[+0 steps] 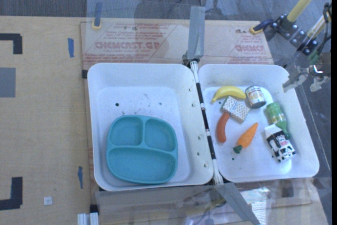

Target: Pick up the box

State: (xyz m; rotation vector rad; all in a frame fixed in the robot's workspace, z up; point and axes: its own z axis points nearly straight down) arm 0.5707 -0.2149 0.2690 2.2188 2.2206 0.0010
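A small box with a tan checkered pattern lies tilted in the upper middle of the right bin. It sits just below a yellow banana and touches the top of a red sausage. My gripper hangs at the view's right edge, over the bin's upper right rim. It is well to the right of the box and apart from it, with nothing seen in it.
The right bin also holds a small can, a green bottle, an orange carrot and a cow-print milk carton. A teal divided plate lies in the left bin. Yellow-handled gear stands at the upper right.
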